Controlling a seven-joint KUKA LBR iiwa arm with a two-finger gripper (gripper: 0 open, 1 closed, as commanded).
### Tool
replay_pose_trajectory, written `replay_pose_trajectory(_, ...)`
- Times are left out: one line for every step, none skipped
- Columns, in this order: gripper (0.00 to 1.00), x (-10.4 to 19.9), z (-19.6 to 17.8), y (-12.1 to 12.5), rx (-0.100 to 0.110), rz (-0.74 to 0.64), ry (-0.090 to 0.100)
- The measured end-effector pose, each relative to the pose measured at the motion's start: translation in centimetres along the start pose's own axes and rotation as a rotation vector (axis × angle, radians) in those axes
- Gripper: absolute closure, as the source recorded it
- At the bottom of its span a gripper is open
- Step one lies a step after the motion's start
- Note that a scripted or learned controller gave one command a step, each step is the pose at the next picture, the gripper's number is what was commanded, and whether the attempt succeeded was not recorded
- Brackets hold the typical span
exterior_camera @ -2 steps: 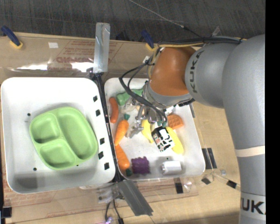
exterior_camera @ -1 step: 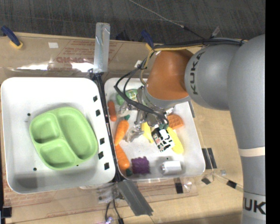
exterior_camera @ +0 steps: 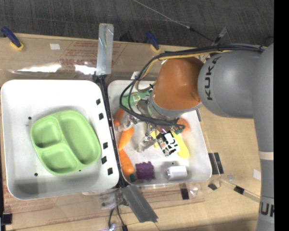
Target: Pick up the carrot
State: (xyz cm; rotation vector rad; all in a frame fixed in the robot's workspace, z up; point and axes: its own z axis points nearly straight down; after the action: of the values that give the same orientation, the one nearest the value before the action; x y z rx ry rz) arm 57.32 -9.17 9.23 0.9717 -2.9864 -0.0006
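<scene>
Right bin point(exterior_camera: 198, 150) is the reference.
- Carrot point(exterior_camera: 124, 141): lies lengthwise along that bin's left wall, on the bin floor.
- Claw point(exterior_camera: 148, 137): hangs over the bin's middle, just right of the carrot. The wrist hides it from above, so I cannot tell how wide it stands or whether it holds anything.
- Purple lump point(exterior_camera: 144, 170) and white cylinder point(exterior_camera: 177, 172): at the bin's near wall.
- Yellow item point(exterior_camera: 182, 149): right of the bin's centre.
- Green divided plate point(exterior_camera: 65, 141): in the neighbouring bin to the left.

Grey KUKA-lettered arm point(exterior_camera: 238, 83), orange band, black cables, metallic tool point(exterior_camera: 148, 137).
</scene>
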Motion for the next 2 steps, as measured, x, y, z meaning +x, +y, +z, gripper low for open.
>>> replay_pose_trajectory(0.0, 2.5, 0.1, 1.5, -0.001, 0.042, 0.0)
replay_pose_trajectory(1.0, 2.3, -0.9, 1.6, -0.001, 0.035, -0.003)
